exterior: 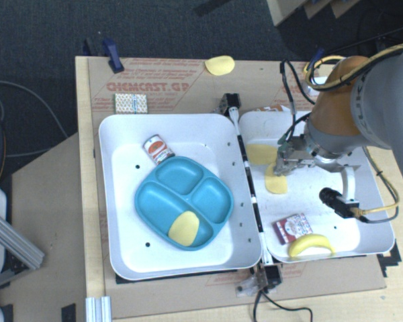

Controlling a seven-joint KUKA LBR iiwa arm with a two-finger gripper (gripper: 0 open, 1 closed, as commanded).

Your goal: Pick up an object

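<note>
My gripper point(286, 164) hangs low over the left part of the right bin point(376, 237). Just below its tip lies a small yellow lump point(277, 184), and a flat pale yellow piece point(260, 154) lies to its left. Whether either one touches the gripper I cannot tell. A yellow banana point(311, 246) and a small red packet point(292, 227) rest at the front of the same bin. In the left bin point(121, 247) a blue divided plate point(183, 202) carries a yellow lemon-like object point(185, 228), with a small can point(158, 149) behind it.
On the bench behind the bins lie a yellow object point(219, 65), a small patterned packet point(131, 102) and a blue clip point(112, 54). A black clamp point(230, 102) sits at the rear of the divider between the bins.
</note>
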